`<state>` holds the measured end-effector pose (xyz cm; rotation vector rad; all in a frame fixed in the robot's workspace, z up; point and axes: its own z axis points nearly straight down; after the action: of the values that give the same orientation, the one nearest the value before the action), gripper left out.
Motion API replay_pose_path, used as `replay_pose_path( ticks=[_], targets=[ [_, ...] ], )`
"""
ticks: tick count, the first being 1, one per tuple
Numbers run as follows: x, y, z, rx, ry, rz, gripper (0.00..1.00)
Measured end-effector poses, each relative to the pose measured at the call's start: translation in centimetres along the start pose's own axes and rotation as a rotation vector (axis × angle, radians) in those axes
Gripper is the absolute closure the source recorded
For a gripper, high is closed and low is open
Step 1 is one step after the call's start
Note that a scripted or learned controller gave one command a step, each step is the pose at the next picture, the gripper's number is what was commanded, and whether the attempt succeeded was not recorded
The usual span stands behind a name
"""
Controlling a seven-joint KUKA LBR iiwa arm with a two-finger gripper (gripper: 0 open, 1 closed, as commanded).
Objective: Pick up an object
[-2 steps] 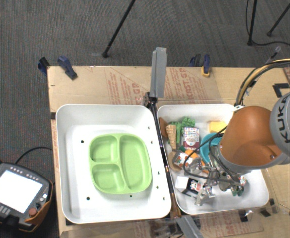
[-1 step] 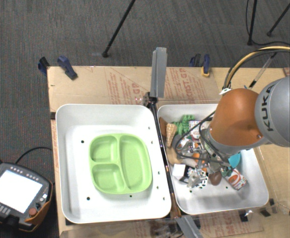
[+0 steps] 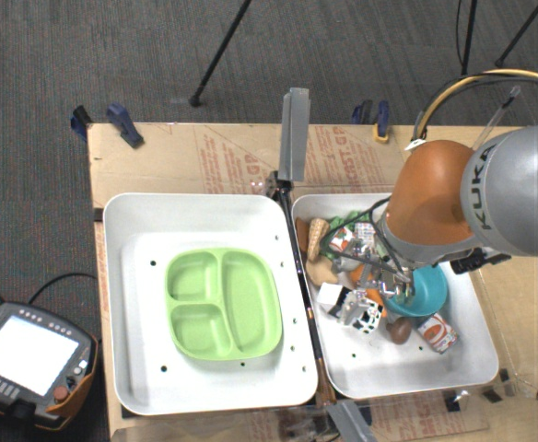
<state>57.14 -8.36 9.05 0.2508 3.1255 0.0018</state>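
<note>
Several small objects (image 3: 361, 307) lay heaped in the right bin (image 3: 467, 362); they looked light and rigid, best pinched across a narrow side. The tool (image 3: 386, 282) hovered over them, its grip impossible to tell.

Arm (image 3: 453, 201) hides part of right bin (image 3: 472, 357); gripper (image 3: 380, 288) fingers indistinct amid clutter

Smooth matt plastic green tray (image 3: 223, 303) (three compartments) lies in the glossy white left bin (image 3: 131, 238); the bench (image 3: 204, 155) looks like cardboard.
</note>
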Motion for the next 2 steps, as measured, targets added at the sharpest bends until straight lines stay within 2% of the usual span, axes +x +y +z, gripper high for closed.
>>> replay_pose_path(
  ticks=[1, 2],
  targets=[
    [-3.9, 0.5, 0.3, 0.000, 0.004, -0.033, 0.00],
    [1.5, -0.8, 0.4, 0.001, 0.008, 0.155, 0.00]
  ],
)
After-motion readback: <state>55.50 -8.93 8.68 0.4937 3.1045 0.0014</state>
